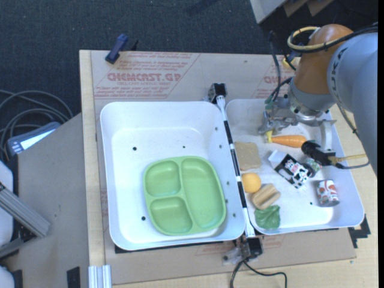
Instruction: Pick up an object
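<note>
The right bin (345,215) holds several small items. An orange carrot (288,140) lies at the back, just in front of my gripper (271,126), which hangs low over the bin's far part. A tan bread slice (248,155) lies by the left wall. A yellow-orange ball (252,182), a hot dog bun (266,195) and a green leafy piece (268,216) follow toward the front. A black-and-white patterned item (294,169) lies mid-bin, and a red-and-white can (327,192) sits at the right.
The left bin (120,125) holds a green divided plate (183,194). A blue object (116,48) lies on the cardboard behind the bins. Black clips (217,91) join the bins at the back and front. The grey arm (354,71) looms over the right bin's far right corner.
</note>
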Robot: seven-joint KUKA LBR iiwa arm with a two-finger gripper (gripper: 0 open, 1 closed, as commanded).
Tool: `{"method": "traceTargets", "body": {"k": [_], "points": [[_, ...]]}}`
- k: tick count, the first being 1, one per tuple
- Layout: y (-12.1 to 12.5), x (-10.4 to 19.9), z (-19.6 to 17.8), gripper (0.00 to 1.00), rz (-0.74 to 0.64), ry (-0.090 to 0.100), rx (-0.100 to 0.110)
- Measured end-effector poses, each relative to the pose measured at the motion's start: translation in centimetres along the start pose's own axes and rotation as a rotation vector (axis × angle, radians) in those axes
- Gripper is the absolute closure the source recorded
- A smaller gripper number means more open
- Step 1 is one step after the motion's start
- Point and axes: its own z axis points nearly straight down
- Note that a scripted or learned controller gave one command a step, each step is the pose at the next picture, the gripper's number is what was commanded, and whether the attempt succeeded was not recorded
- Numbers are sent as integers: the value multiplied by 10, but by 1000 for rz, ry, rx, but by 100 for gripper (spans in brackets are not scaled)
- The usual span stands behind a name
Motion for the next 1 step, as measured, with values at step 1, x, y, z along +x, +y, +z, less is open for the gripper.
{"method": "traceTargets", "body": {"k": [1], "points": [[-21,50,-91,100,-2,-1,-5]]}}
